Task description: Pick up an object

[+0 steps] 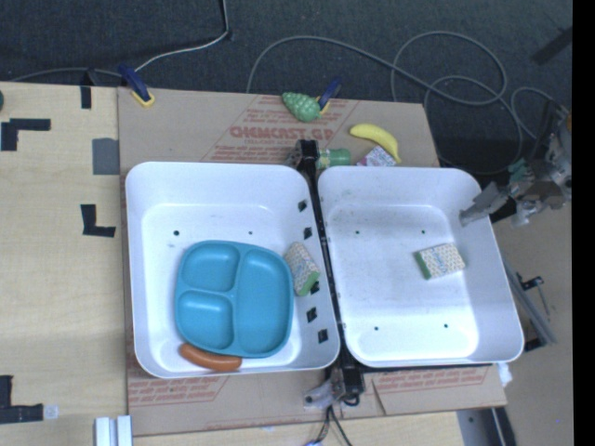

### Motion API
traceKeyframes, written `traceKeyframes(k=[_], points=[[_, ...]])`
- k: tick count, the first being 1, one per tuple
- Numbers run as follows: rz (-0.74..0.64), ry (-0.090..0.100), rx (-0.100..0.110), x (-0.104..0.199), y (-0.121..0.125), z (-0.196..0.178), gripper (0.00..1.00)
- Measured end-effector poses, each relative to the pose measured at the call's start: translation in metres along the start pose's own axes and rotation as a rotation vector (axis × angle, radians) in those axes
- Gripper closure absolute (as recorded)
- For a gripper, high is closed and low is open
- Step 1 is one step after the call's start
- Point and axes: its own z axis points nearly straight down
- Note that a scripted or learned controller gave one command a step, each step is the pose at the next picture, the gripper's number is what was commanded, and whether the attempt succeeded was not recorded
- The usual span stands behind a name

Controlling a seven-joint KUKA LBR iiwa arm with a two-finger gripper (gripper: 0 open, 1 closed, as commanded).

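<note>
Sponge (439, 260) in right bin (483, 342); blue plate (232, 297), sausage (210, 358) in left bin (149, 249)

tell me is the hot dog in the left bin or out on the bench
In the bin. The hot dog lies inside the left bin, at its near edge, touching the rim of the blue divided plate.

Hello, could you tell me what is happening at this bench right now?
A robot arm is set to pick an object from two white bins. Its hand sits at the right edge, outside the right bin, with nothing visibly held. A small sponge-like block lies in that bin. The left bin holds a blue divided plate, an orange sausage and another small block.
</note>
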Motion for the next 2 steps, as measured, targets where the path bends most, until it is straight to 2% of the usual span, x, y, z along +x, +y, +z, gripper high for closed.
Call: traceKeyframes(k=[1, 2], points=[[-0.001, 0.001, 0.001, -0.008, 0.043, 0.096, 0.0], [0.0, -0.008, -0.014, 0.002, 0.018, 0.188, 0.0]])
